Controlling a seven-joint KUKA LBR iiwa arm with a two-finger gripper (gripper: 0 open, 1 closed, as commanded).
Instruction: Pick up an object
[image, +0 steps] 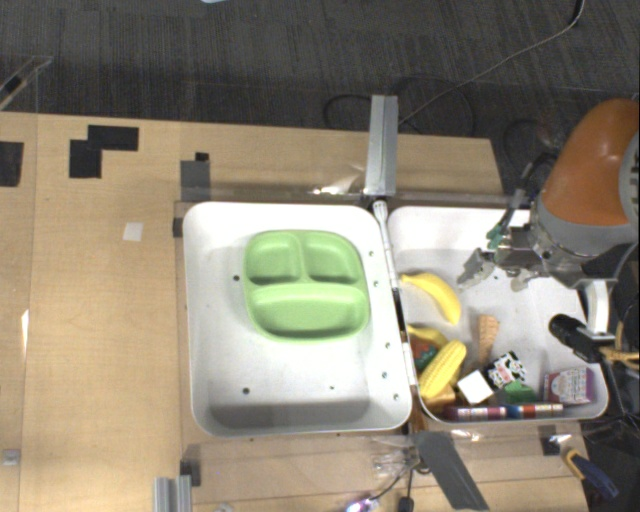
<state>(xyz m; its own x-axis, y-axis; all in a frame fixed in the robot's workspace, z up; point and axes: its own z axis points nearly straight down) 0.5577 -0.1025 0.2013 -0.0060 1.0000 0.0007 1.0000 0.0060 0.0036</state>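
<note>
My gripper (495, 277) hangs over the back part of the right bin (440, 228), its two fingers spread apart with nothing between them. A yellow banana (436, 295) lies just left of and below it. Further forward lie an ear of corn (443, 368), an ice cream cone (487, 334), a cow-patterned block (510, 370), a white block (473, 386), a pink carton (568, 384) and a coloured marker (505, 410). The arm's orange band (595, 175) sits above the bin's right side.
The left bin (215, 350) holds a green divided plate (303, 283) near its back. A metal post (382, 145) rises between the bins at the back. Small red and green pieces (424, 350) crowd the right bin's left wall by the corn.
</note>
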